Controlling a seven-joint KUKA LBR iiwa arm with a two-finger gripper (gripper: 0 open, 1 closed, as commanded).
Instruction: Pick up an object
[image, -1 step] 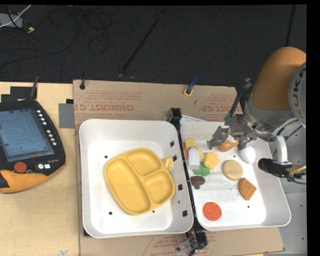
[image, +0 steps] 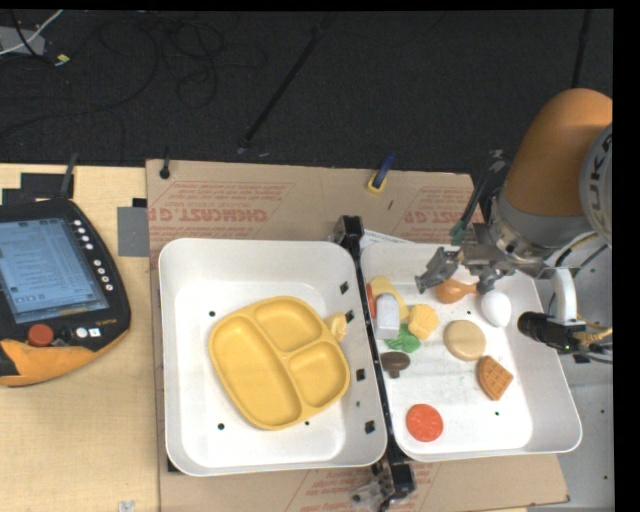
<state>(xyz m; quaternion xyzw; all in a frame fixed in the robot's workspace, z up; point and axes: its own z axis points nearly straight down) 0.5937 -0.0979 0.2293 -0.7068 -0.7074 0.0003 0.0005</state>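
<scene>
Camera view, from above at a slant. Two white bins lie side by side on the bench. The left bin (image: 190, 270) holds a yellow divided plate (image: 278, 360). The right bin (image: 545, 425) holds small food items: an orange-brown piece (image: 453, 291), a white egg (image: 495, 306), a tan round (image: 465, 339), a waffle wedge (image: 494, 378), a red disc (image: 425, 422), a yellow chunk (image: 423, 321), a white stick (image: 386, 312) and a green leaf (image: 402, 341). The gripper (image: 468, 268) hangs over the right bin's far edge, just above the orange-brown piece; whether its jaws are parted or closed cannot be told, and no item is visibly held. A teach pendant (image: 55, 290) rests at the bench's left.
</scene>
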